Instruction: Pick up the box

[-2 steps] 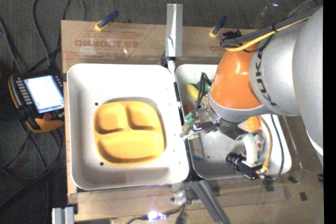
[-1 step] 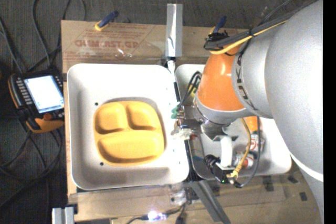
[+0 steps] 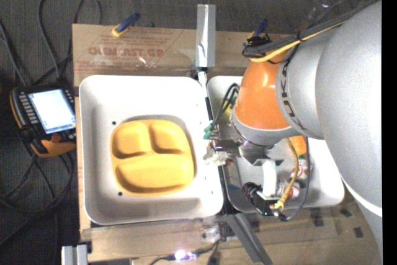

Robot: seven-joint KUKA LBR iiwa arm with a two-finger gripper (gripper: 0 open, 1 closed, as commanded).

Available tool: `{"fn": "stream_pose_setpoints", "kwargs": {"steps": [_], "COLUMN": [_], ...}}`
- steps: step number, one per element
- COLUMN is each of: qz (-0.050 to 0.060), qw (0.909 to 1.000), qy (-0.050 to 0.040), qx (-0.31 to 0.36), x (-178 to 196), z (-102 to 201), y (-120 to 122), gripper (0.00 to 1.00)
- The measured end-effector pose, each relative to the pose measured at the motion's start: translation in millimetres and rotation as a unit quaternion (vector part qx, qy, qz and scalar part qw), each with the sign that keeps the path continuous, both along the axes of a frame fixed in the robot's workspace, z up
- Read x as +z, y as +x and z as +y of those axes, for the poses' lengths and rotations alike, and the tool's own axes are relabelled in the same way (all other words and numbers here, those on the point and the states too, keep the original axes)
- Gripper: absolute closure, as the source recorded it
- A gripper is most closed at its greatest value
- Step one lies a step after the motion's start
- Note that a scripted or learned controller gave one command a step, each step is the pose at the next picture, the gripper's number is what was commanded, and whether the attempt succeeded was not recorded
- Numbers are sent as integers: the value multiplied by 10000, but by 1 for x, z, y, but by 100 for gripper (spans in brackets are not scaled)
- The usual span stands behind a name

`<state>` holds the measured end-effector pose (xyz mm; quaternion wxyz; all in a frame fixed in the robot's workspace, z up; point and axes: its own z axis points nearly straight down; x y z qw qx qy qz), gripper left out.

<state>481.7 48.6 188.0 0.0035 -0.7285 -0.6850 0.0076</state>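
Grey arm with orange band (image 3: pixel 273 102) covers the right shallow white bin (image 3: pixel 329 192) at 3 o'clock, hand state can't tell, box not visible, probably beneath it; descend straight, avoid yellow divided plastic tray (image 3: pixel 152 154) in left white bin (image 3: pixel 93 133).

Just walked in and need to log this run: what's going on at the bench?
A grey and orange arm reaches in over the right bin, its wrist low above the bin and covering most of it. The left bin holds a yellow sectioned tray, untouched. I can't make out a box from here.
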Motion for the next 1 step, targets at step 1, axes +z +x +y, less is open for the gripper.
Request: {"fn": "stream_pose_setpoints", "kwargs": {"steps": [1], "qz": [-44], "qw": [9970], "qy": [15], "qx": [766], "x": [27], "z": [49], "y": [1], "gripper": [100]}}
